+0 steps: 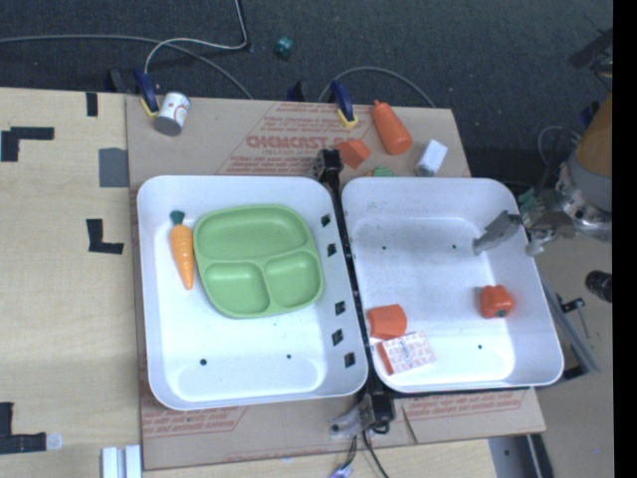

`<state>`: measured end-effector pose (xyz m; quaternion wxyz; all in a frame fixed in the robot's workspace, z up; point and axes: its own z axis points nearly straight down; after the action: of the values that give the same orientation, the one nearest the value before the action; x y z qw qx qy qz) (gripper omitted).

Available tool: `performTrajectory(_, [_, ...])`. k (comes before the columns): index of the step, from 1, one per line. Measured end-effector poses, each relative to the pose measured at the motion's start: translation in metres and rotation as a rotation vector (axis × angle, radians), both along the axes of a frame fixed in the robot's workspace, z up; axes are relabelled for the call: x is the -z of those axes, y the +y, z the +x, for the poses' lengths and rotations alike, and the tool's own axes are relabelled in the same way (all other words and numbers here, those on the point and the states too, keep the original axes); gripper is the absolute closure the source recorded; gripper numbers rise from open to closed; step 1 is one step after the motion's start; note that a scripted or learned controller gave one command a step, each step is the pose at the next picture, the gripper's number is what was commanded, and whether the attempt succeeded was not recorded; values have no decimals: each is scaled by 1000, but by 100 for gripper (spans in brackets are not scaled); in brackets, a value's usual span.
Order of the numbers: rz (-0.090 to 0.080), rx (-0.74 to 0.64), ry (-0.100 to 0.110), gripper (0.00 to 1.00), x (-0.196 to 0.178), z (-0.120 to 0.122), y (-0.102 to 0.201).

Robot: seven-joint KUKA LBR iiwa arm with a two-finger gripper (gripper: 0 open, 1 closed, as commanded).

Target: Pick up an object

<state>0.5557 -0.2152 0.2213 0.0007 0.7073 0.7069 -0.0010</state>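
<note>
The right bin holds three things: an orange block near its front left, a small red-orange piece near its right wall, and a red-and-white packet at the front. My gripper hangs over the bin's right rim, above and behind the red-orange piece. Its fingers are spread apart and open, with nothing between them. In the left bin a toy carrot lies beside a green divided plate.
Behind the bins on the cardboard lie an orange bottle, a small orange block, a white cube and a small can. Blue clamps and cables sit along the back edge. A black divider strip separates the bins.
</note>
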Motion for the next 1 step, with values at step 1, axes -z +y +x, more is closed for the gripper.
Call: performTrajectory(1, [2,-1,2,0,37,-5,-7])
